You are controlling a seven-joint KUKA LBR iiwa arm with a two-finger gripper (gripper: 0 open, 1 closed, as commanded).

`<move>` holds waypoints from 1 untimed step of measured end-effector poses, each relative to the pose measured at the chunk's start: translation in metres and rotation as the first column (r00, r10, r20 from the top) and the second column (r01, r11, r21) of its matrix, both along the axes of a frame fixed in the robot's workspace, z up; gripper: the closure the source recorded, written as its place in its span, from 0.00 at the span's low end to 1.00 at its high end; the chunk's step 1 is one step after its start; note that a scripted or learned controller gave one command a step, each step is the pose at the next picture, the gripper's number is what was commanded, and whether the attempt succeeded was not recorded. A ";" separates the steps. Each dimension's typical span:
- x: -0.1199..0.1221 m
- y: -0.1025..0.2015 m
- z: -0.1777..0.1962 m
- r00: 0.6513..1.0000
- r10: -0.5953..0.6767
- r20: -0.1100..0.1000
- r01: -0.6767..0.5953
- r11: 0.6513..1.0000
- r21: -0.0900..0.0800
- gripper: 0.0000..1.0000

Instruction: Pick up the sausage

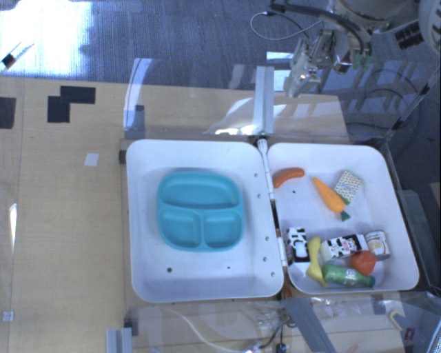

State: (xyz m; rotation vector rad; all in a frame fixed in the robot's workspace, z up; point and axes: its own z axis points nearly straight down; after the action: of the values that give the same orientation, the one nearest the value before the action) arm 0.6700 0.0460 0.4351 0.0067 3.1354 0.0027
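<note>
Tool [305,71]: hangs high over the tabletop [62,207] behind the right bin [396,207], at the end of the grey arm [372,14] that reaches in from the right. Looks pale and blurred against the cables around it; cannot tell whether spread or pressed together. Sits well apart from everything in the bins.

Sausage [288,176]: lies in the right bin, in its back left corner, just beside the seam where the two bins meet. Orange-red, slightly curved, flat on the white floor, touching none of the other things.

Carrot [329,195]: lies near the sausage, to its right, slanting toward the front, green end at the lower tip. Patterned packet [349,185]: rests just beside the carrot on its right.

Along the front of the right bin, a tight cluster: black-and-white carton [296,245] at the left wall, yellow banana [314,260] leaning against it, second cow-print carton [343,246] on its side, red tomato [364,262], small can [377,244] and green bottle [349,277] lying flat at the front edge.

Left bin [148,276]: carries a blue divided plate [200,210], roughly in the middle, one long compartment toward the back and two smaller ones toward the front.
</note>
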 end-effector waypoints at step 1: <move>0.002 0.002 0.013 1.000 0.005 0.010 -0.005 1.000 0.002 1.00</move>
State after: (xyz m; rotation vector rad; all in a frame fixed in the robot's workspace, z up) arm 0.6718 0.0479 0.4477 -0.0004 3.1257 0.0054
